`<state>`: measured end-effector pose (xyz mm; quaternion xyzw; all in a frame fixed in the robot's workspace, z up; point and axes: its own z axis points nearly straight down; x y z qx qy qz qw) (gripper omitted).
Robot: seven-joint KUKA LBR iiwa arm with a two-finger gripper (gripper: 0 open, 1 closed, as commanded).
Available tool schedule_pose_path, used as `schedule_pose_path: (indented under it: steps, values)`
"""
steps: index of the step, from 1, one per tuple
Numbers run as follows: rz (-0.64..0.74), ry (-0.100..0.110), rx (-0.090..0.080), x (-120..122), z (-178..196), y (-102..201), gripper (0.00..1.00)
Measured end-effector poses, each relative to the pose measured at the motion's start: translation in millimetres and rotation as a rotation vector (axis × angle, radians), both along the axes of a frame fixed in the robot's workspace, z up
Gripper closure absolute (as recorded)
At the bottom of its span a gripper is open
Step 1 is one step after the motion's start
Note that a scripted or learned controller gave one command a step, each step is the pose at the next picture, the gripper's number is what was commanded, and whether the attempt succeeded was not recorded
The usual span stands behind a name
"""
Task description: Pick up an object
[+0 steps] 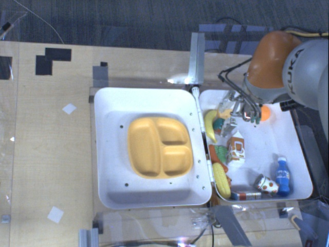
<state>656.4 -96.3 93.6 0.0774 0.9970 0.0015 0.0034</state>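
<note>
My gripper (230,118) hangs over the upper left part of the right bin (298,153), just above a yellow banana (209,122) and a small teal item (219,124). Below it lie a white and orange packet (236,149), a green item (220,152) and a corn cob (221,175). An orange ball (265,113) peeks out beside the wrist. Along the bin's front sit a blue bottle (282,176), a small printed can (265,184) and a marker (245,195).
The left bin (110,138) holds a yellow divided plate (159,146). A metal post (197,60) stands behind the wall between the bins. The arm's orange band (270,60) and grey body cover the right bin's back right corner.
</note>
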Motion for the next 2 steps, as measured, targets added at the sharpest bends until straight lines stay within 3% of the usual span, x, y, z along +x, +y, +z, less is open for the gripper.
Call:
schedule_pose_path:
  steps: [1, 2]
  values:
    - [0.005, -0.033, -0.004, 8.3, 19.9, 0.8, 1.0]
    - [-0.229, -0.008, 0.002, -1.5, 110.0, 75.6, 1.0]
